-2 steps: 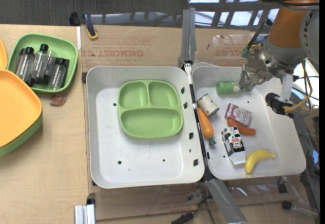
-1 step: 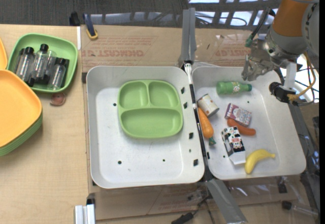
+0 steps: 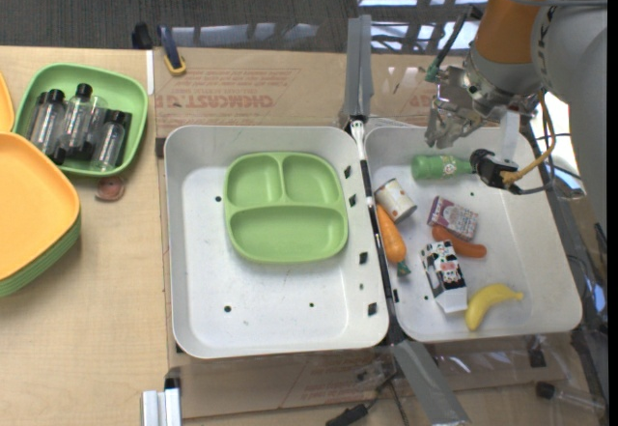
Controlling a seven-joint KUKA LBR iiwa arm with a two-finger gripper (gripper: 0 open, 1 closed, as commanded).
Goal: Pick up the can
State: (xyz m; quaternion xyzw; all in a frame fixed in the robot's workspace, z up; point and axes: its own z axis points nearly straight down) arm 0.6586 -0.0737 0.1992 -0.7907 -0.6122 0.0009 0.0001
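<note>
The can (image 3: 394, 199) is a small tin with a brown and white label. It lies tilted near the left wall of the right bin (image 3: 541, 318), just above an orange carrot (image 3: 390, 234). My gripper (image 3: 446, 131) hangs over the back of the right bin, above and to the right of the can, close over a green bottle (image 3: 439, 165). Its fingers look open with nothing between them. The gripper is well apart from the can.
The right bin also holds a pink carton (image 3: 453, 217), a red-orange piece (image 3: 463, 246), a cow-print carton (image 3: 444, 277) and a banana (image 3: 491, 304). The left bin (image 3: 193, 318) holds a green divided plate (image 3: 286, 206). Orange plates (image 3: 34, 221) and a green tray of bottles (image 3: 82, 120) sit at the far left.
</note>
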